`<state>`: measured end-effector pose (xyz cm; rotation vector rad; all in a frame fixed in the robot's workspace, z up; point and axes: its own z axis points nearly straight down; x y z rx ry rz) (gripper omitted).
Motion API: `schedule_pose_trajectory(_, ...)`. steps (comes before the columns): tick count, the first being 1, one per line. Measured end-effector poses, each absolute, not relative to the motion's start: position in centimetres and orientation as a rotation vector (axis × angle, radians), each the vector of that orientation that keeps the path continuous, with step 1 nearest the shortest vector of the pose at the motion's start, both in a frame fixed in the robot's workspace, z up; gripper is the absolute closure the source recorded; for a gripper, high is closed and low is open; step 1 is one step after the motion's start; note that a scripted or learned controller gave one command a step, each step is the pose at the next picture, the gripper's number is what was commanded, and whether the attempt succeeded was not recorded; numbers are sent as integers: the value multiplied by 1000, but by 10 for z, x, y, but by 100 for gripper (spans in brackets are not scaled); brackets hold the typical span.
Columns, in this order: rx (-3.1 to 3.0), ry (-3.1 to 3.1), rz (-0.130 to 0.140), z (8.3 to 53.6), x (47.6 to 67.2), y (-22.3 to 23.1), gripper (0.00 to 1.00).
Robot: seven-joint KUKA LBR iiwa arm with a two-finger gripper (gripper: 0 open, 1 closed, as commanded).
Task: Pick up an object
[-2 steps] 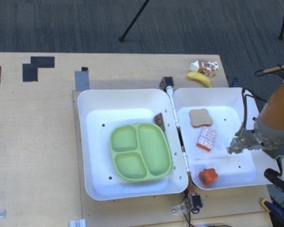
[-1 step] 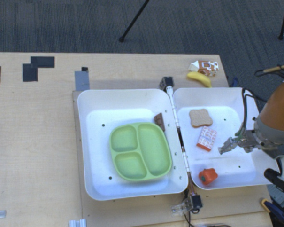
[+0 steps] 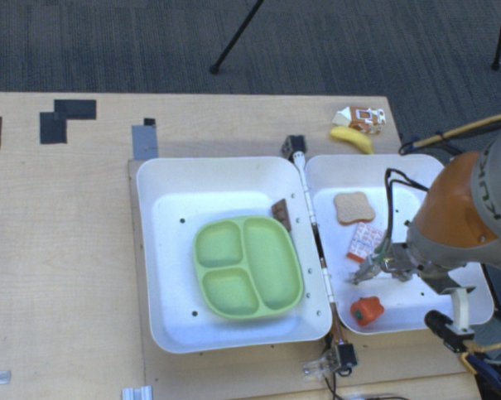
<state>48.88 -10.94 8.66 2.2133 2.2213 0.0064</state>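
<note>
Two shallow white bins are seen side by side on the bench [image 3: 63,269]. In the left bin [image 3: 165,240] a green three-compartment plate [image 3: 248,268] is lain, with a small brown piece [image 3: 280,209] just beyond its far right corner. In the right bin [image 3: 338,315] a slice of toy bread [image 3: 354,207], a red-and-white packet [image 3: 364,242] and a small red-orange toy [image 3: 367,311] are found; a toy banana [image 3: 351,137] and a small carton [image 3: 365,117] are left outside, on the bench beyond the bin. The gripper [image 3: 371,268] is lowered into the right bin, between the packet and the red-orange toy, close to the packet's near edge. Whether the jaws are released or clenched cannot be told at this size, and nothing is seen held between them. The step in hand is judged to be the reach toward an object, with the grasp not yet made. For the next move, the jaws would need to be centred over one item, probably the packet or the red-orange toy, closed on it and lifted.
</note>
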Motion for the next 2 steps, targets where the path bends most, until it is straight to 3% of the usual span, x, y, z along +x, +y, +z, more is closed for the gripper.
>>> schedule_pose_trajectory(1, 2207, 2220, 12, 98, 491, -109, 100)
schedule_pose_trajectory(2, 2207, 2220, 12, 98, 491, -109, 0)
